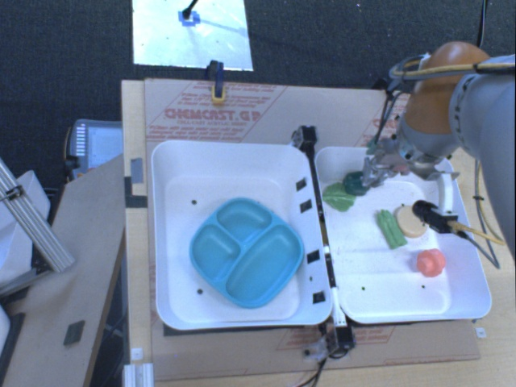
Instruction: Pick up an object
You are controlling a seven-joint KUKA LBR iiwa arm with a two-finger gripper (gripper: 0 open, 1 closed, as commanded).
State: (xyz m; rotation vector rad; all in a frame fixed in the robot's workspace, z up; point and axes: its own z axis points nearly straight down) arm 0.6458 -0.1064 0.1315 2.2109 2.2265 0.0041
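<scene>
We see two shallow white bins side by side on the bench. The left white plastic bin (pixel 173 168) holds one thing: a round blue plastic plate with three sections (pixel 246 252), which lies flat near the middle, a bit toward the front edge. The right white plastic bin (pixel 387 289) holds the small things. The big grey robot arm with the orange band (pixel 476 111) reaches in over the back right corner of the right bin. Its claw (pixel 369 176) hangs low near the back left corner of that bin. We cannot tell if the claw is spread or pressed together.

A long green stick-shaped toy (pixel 391 227) lies near the middle, touching a flat round beige disc (pixel 411 226) on its right. A light green leaf-shaped toy (pixel 339 197) lies by the left wall. A small red round toy (pixel 430 262) sits toward the right wall. A small dark green lump (pixel 353 185) sits right at the claw's tip, touching the leaf-shaped toy.
</scene>
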